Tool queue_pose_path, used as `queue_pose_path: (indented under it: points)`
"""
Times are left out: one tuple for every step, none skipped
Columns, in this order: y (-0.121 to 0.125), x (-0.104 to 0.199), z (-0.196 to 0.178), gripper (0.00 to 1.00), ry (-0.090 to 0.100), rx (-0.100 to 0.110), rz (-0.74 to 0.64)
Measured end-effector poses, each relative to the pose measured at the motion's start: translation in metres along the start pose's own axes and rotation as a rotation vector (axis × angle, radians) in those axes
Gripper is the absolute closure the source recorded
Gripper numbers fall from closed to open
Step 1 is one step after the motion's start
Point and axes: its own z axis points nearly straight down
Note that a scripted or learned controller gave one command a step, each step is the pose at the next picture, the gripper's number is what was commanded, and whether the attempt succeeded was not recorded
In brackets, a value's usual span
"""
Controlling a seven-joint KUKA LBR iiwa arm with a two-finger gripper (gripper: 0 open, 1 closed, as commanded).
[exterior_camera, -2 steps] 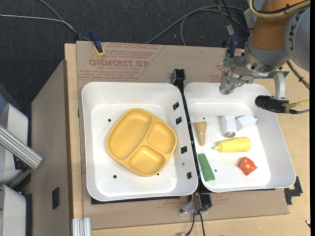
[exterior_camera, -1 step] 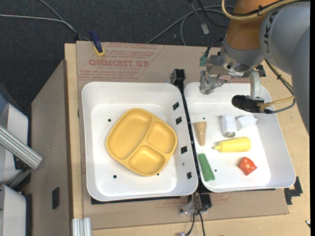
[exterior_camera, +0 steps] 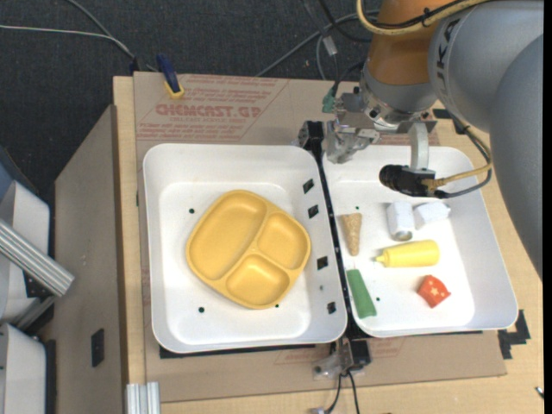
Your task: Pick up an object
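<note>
Bench w/ two bins [exterior_camera: 164, 231]: gripper [exterior_camera: 349, 141] above divider, jaw state unclear; cone [exterior_camera: 351, 232], mustard bottle [exterior_camera: 408, 254] nearby.

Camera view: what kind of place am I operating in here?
Likely a robotics lab grasping bench: two white bins on a cardboard-covered table, toy food like a yellow divided plate, loose cables on dark carpet.

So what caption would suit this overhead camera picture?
Grey arm's tool hovers at the bins' far edge; yellow tray left, mustard bottle and small toys right.
</note>
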Motion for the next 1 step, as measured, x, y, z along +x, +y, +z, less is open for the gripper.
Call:
queue_pose_path:
  points:
    - [-0.0050, 0.0583, -0.0090, 1.00, 0.001, -0.001, -0.002]
